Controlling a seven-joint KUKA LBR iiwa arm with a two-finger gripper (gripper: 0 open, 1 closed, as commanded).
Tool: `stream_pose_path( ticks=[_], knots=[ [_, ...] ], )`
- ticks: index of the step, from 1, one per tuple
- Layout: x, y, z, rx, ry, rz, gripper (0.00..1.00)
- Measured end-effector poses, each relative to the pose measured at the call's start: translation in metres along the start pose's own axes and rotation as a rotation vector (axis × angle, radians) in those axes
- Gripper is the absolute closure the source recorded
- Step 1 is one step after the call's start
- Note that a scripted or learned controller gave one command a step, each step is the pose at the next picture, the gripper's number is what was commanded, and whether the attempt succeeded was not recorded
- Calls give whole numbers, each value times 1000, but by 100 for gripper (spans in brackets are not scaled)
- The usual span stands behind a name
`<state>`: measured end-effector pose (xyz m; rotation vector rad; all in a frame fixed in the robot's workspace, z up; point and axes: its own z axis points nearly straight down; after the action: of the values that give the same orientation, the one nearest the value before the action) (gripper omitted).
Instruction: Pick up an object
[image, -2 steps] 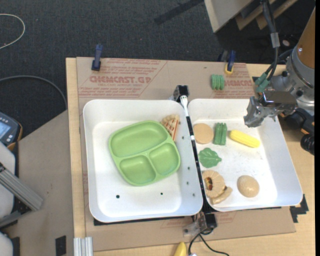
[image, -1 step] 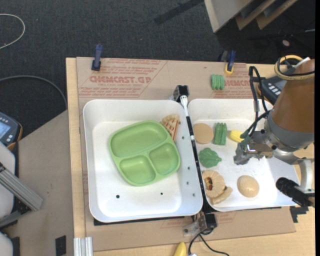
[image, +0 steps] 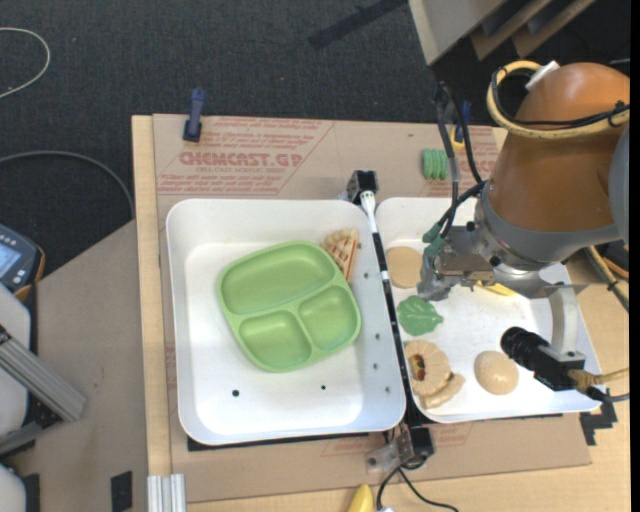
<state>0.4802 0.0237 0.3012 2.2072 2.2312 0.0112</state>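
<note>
Camera view: green lettuce piece (image: 419, 316) lies just below claw (image: 437, 287).

The flat brown cardboard sheet (image: 250, 155) lying under the two white bins carries red print, whose largest line reads roughly "CHEMCAST G.P". Smaller red lines above and below it are too fine to make out.

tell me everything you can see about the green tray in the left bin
The green tray is a pale green divided plate, plastic by its look, with rounded corners and three compartments: one long one along its upper side and two smaller ones below. It lies flat and turned at an angle on the floor of the left bin, with nothing in its compartments. A waffle-like piece sits at its upper right corner, seemingly touching.
</note>
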Motion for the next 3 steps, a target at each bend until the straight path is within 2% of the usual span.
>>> stream_pose_path(
  ticks=[1,2,3],
  knots=[
    [-31,-5,119,20,-3,16,100],
    [25,1,-28,-9,1,2,100],
    [21,0,-30,5,-3,9,100]
  ],
)
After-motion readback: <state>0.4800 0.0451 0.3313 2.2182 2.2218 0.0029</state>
